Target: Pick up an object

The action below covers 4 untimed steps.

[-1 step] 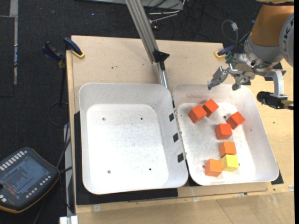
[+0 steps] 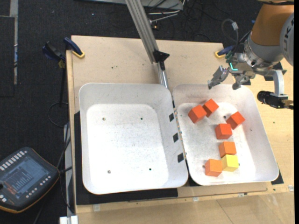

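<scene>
Crowding the right bin (image 2: 261, 125), orange blocks (image 2: 223, 130) surround one yellow block (image 2: 231, 163)

The left bin (image 2: 126, 136) offers open floor from wall to wall. In the right bin (image 2: 261, 139), blocks crowd the middle: a touching pair of orange blocks (image 2: 203, 110) at the far left, two more (image 2: 229, 125) to their right, and an orange and yellow cluster (image 2: 223, 161) near the front. Its right side stays free. A slanted metal pole (image 2: 145, 31) crosses above the far bench (image 2: 117, 59).
</scene>
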### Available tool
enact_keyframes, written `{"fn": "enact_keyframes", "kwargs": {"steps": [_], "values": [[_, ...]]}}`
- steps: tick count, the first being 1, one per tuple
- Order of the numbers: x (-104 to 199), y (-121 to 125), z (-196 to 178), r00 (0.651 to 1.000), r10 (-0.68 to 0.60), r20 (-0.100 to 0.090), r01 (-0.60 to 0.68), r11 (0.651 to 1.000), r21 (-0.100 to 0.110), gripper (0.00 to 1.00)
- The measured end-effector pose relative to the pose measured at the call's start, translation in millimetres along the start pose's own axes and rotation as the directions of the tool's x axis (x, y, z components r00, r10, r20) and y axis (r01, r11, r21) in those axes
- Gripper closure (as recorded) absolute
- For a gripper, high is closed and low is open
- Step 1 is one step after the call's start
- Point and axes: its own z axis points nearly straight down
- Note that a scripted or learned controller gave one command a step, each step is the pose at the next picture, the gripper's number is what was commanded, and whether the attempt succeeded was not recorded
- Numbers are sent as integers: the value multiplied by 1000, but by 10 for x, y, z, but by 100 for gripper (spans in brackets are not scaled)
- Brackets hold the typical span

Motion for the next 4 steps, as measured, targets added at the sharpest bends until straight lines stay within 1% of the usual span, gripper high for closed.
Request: {"fn": "enact_keyframes", "kwargs": {"steps": [1, 2, 3, 4], "values": [[102, -7, 500, 1000, 0, -1, 0, 1000, 3, 0], [40, -96, 1047, 1000, 4, -1, -4, 1000, 4, 0], [32, -28, 1194, 1000, 2, 5, -2, 1000, -25, 0], [29, -32, 1121, 1000, 2, 6, -2, 1000, -24, 100]]}}
